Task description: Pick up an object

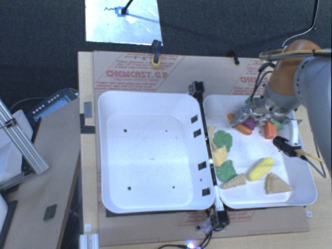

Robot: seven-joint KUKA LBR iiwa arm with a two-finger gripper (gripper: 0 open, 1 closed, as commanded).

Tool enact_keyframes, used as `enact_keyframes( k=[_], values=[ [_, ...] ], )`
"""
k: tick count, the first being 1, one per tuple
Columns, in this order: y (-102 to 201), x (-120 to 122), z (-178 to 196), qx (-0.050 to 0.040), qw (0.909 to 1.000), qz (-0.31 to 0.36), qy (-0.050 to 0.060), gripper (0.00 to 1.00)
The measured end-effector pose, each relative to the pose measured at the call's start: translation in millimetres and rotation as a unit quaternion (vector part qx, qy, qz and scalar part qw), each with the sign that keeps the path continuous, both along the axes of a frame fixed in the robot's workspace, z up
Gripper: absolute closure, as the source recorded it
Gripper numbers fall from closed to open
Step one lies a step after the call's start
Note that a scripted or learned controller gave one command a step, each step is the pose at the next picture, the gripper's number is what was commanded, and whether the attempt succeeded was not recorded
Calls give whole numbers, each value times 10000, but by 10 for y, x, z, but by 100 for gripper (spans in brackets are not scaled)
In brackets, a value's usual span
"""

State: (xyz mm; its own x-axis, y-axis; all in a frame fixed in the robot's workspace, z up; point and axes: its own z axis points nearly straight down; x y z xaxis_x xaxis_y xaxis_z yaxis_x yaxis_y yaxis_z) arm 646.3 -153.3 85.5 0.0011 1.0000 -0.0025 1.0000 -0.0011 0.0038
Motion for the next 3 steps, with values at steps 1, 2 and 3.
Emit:
enact_keyframes(
  k=[1, 2, 3],
  values=[
    [33, 12, 125, 3, 10000, 30, -23, 100],
    [955, 257, 1060, 21, 10000, 73, -43, 100],
    [2168, -226, 2543, 42, 9999, 93, -59, 100]
  ],
)
